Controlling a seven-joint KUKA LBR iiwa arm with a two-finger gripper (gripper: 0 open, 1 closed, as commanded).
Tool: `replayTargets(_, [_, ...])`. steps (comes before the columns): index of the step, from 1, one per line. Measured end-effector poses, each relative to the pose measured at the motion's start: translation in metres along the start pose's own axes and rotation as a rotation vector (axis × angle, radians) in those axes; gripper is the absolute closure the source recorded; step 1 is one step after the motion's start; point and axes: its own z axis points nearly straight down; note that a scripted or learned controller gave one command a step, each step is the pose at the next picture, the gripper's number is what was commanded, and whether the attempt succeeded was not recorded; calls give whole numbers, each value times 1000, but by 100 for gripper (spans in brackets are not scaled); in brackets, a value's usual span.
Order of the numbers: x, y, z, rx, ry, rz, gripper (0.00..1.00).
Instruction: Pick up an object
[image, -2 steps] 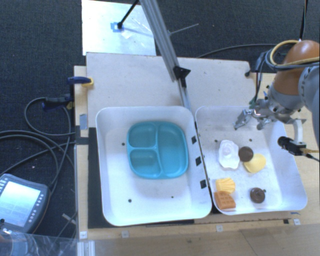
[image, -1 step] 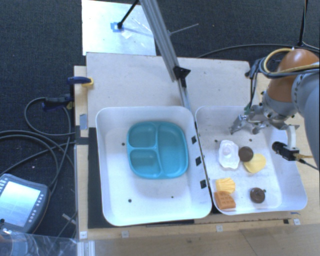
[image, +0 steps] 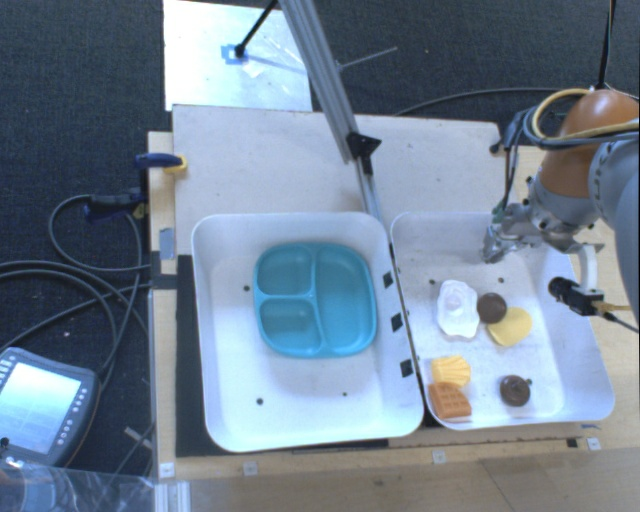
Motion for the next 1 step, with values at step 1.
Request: replayTargets(1, [0, 1, -45, -1, 1, 0, 100])
